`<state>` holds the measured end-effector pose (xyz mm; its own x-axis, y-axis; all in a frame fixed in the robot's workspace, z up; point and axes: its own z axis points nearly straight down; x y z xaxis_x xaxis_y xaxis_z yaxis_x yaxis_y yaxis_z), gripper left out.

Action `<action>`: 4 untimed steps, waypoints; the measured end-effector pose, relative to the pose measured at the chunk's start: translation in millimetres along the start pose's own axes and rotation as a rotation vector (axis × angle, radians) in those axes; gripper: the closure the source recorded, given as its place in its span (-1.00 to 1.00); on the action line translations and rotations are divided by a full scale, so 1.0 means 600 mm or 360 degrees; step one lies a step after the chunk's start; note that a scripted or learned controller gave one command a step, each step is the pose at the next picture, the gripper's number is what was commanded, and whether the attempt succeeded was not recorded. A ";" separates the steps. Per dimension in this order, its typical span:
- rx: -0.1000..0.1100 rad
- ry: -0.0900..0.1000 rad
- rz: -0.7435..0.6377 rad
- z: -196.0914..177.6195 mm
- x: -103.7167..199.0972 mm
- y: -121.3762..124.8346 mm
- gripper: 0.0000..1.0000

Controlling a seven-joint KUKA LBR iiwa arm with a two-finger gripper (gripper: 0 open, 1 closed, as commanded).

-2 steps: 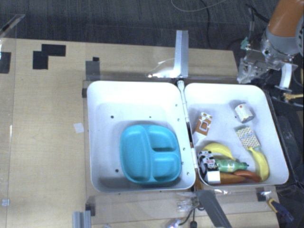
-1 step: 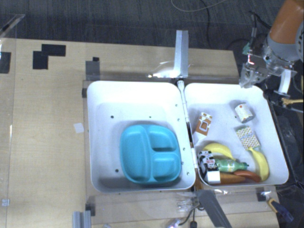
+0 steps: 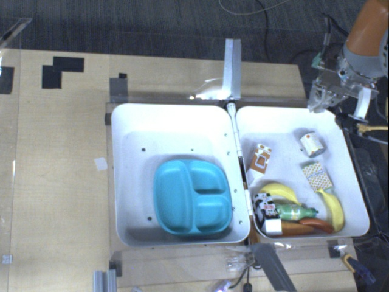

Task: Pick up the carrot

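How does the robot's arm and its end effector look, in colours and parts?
The arm shows a broad orange band above a grey wrist section. Below it sits a small metallic, silver-grey end effector with greenish fittings on its side. Thin dark cables run along the wrist. A white piece hangs beside it.

Right bin: crowded along the lower edge, open above.
The carrot [image 3: 307, 226] lies hemmed at the frame's lower right, a green bottle [image 3: 294, 212] touching it above, bananas [image 3: 332, 207] curving beside; the bin's upper middle floor lies bare.
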<state>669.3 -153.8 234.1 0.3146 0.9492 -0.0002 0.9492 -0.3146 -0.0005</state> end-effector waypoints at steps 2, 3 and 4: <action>0.0003 -0.0001 0.0427 0.001 0.018 -0.007 1.00; 0.0003 0.0000 0.0140 0.011 -0.025 -0.034 1.00; 0.0000 0.0000 0.0232 0.011 -0.030 0.010 1.00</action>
<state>669.2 -172.7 227.6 0.4494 0.8934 -0.0002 0.8934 -0.4494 -0.0008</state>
